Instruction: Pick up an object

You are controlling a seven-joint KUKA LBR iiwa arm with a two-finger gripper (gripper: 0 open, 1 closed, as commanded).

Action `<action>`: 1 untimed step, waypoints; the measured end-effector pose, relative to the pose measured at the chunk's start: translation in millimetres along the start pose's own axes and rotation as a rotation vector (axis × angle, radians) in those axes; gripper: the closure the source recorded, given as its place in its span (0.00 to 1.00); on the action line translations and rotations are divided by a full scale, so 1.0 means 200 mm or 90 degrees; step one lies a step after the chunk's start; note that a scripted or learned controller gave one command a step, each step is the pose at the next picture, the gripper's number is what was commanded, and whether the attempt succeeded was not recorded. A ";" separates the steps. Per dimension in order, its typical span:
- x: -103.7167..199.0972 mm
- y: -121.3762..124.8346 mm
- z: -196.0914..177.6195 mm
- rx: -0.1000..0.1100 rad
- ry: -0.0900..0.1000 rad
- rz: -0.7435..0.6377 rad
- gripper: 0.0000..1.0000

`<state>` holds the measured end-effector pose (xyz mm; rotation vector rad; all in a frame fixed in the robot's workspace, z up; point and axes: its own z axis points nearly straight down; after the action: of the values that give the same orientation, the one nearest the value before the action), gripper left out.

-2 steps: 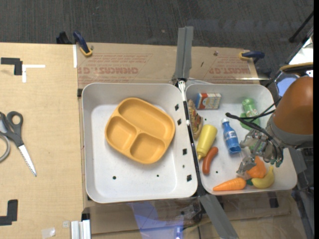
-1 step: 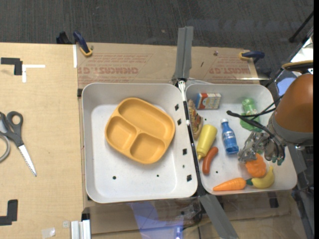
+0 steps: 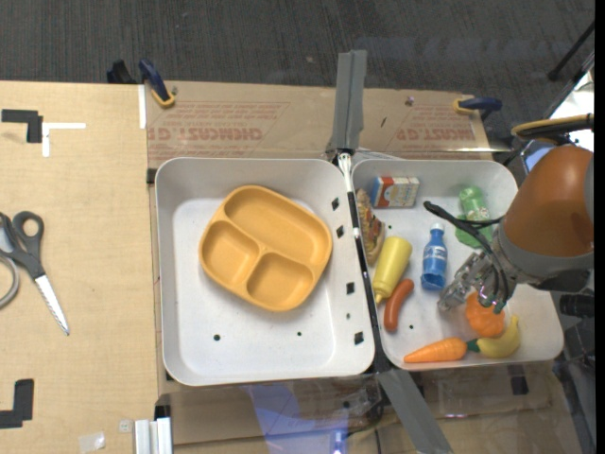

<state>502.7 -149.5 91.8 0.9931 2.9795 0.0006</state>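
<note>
Camera view: tool (image 3: 479,289) low in right bin (image 3: 416,170), just above orange fruit (image 3: 486,322); finger state impossible to tell.

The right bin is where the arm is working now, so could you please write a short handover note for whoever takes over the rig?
Tool: low in the right bin, over the orange fruit; fingers too blurred to judge, and no object is seen between them.
Right bin: carrot, banana, blue bottle, mustard bottle, sausage, green item, small carton.
Left bin: yellow divided plate.
Done: approach.
Left: a confirmed grasp and lift.
</note>
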 end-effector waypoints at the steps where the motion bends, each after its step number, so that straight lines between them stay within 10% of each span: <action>1: 0.22 0.29 -0.53 0.000 -0.001 0.008 1.00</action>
<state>502.4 -76.6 197.8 1.0119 2.9718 0.0003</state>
